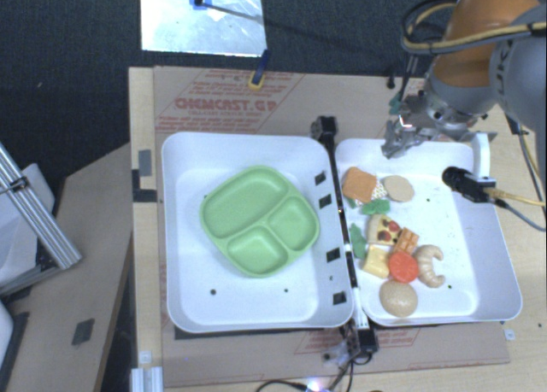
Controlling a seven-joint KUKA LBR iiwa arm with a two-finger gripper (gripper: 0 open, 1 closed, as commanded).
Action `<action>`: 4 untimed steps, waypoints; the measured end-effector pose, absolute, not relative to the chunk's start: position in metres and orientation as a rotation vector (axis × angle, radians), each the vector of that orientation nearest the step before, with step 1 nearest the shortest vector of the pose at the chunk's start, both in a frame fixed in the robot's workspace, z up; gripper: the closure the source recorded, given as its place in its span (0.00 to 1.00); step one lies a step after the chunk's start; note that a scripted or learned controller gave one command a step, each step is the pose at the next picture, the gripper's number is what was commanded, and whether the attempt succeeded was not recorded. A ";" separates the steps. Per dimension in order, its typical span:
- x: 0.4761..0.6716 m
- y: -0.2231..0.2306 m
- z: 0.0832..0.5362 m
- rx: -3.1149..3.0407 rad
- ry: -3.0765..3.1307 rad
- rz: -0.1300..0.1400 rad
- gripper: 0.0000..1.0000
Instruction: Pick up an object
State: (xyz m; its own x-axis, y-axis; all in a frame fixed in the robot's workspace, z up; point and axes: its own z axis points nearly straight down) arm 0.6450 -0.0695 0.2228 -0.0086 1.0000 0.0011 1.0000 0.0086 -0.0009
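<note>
Toy foods (pixel 391 241) lie clustered in the right bin (pixel 487 245) toward its left wall, within reach; the tool (pixel 398 141) hovers at the far rim, its grip state indiscernible, apparently empty.

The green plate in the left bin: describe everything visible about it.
The green plate is pale green, looks like smooth plastic, with rounded corners and three compartments: one large toward the back, two smaller toward the front. It lies flat and right side up, turned at an angle, near the middle of the left bin, resting on its floor. Nothing lies in it or touches it otherwise.
</note>
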 end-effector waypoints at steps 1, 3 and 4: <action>0.646 -0.066 0.219 -2.214 -2.231 -0.002 1.00; 0.631 -0.057 0.226 -2.216 -2.228 -0.001 1.00; 0.641 -0.072 0.228 -2.223 -2.224 -0.003 1.00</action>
